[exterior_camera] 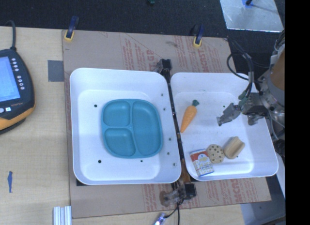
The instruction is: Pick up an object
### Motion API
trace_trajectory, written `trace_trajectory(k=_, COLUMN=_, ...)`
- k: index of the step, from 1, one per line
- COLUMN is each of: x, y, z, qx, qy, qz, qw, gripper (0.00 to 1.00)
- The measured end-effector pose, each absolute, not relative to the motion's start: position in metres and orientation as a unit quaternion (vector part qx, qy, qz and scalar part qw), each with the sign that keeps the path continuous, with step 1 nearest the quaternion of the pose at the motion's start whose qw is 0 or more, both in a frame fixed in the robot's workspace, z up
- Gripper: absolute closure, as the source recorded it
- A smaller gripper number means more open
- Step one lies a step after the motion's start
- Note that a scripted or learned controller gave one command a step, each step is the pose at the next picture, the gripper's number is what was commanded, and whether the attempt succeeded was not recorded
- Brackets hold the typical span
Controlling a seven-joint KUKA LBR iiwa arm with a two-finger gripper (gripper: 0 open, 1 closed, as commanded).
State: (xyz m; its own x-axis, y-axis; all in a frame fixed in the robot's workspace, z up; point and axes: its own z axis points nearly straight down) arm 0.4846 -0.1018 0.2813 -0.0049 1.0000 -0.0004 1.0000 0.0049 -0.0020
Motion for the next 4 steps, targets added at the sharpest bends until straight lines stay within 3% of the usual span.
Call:
trace_trajectory(k=1, x=0.539, y=-0.063, z=0.191, qx=-0.705, qy=-0.709, qz=0.0025, qw=0.002, gripper=0.0)
trace_trajectory(k=2, x=0.597, y=-0.098, z=0.111, qx=-0.706, qy=-0.708, qz=0.0024, qw=0.001, gripper=0.0)
trace_trajectory(k=3, x=0.567, y=-0.13, z=0.092, qx=-0.706, qy=-0.709, qz=0.0022, qw=0.001, gripper=0.0)
trace_trajectory(k=4, x=0.568, y=-0.131, z=0.102, qx=-0.704, qy=-0.71, qz=0.0033, qw=0.001, gripper=1.0)
